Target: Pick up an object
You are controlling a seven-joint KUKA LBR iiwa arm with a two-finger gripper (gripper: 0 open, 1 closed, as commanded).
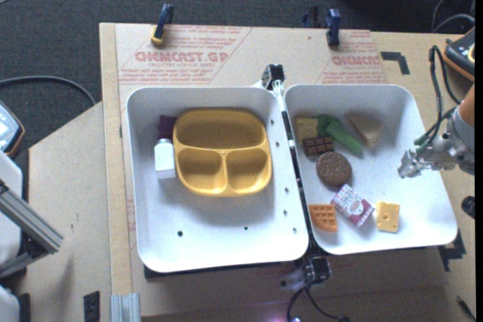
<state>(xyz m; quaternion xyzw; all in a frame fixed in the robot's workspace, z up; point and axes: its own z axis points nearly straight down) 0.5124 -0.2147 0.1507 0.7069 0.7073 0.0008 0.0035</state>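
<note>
1. Left bin [143, 185]: a yellow divided plate [222, 151] at frame centre-left, with a small white bottle [164, 157] touching its left edge.
2. Right bin [423, 215]: brown cookie [333, 168], waffle [323, 217], red-and-white packet [352, 205] and cheese wedge [388, 216], lower centre-right.
3. Gripper [411, 164] at the right edge, over bare bin floor; whether open or closed, I cannot tell.
</note>
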